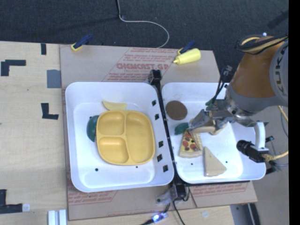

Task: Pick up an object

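Sandwich wedge [213,163] and pizza slice [190,143] lie in the right bin [243,175]; pizza sits just below-left of the gripper [199,122], whose finger state can't be told.

Arm [255,78] low, slanting left (wrist bent)

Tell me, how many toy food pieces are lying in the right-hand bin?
4 that I can see: a brown round cookie near the divider, a small green piece below it, a pizza slice, and a tan wedge at the front. The hand may hide more.
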### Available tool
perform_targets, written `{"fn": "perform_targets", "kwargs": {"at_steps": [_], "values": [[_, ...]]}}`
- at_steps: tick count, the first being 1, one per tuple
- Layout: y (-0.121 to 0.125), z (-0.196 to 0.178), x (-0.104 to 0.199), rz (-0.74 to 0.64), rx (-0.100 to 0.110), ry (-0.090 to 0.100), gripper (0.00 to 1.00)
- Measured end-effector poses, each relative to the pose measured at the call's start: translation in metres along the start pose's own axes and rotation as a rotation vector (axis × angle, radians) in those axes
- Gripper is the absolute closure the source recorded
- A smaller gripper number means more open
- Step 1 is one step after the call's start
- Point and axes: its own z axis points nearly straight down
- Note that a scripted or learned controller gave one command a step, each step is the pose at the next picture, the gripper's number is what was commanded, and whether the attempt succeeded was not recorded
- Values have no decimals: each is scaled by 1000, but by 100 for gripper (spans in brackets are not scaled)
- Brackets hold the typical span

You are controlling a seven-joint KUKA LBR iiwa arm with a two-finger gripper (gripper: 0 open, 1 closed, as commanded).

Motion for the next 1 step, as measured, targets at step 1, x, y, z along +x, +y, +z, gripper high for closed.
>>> {"fn": "perform_targets", "kwargs": {"at_steps": [1], "values": [[2, 8, 10, -1, 1, 0, 100]]}}
